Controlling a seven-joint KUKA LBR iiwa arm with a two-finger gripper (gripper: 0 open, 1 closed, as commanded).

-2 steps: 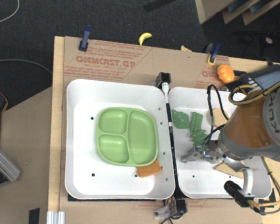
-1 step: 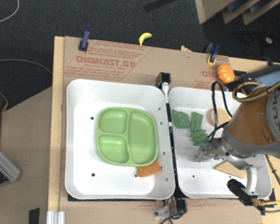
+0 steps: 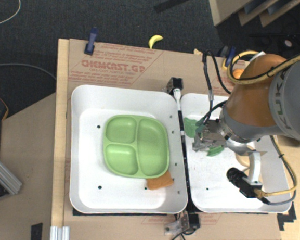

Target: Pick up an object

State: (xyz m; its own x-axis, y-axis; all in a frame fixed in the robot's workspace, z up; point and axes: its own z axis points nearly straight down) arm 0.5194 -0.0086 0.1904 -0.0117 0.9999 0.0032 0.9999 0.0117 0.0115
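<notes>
My gripper point(image 3: 204, 140) is low in the right bin point(image 3: 211, 198), close to its left wall, with the grey and orange arm over it. A green object point(image 3: 190, 127) lies just left of the gripper, and another green piece point(image 3: 216, 150) peeks out at its lower right. Both are partly hidden by the gripper, and whether either is held cannot be seen. In the left bin point(image 3: 86, 137) a light green divided plate point(image 3: 136, 146) lies flat. A small orange piece point(image 3: 159, 183) rests against the plate's lower right corner.
The two bins sit on a cardboard sheet point(image 3: 113, 64). A black and white clip point(image 3: 175, 85) stands at the top of the wall between the bins. A blue clip point(image 3: 90, 41) and a yellow object point(image 3: 155, 40) lie at the sheet's far edge.
</notes>
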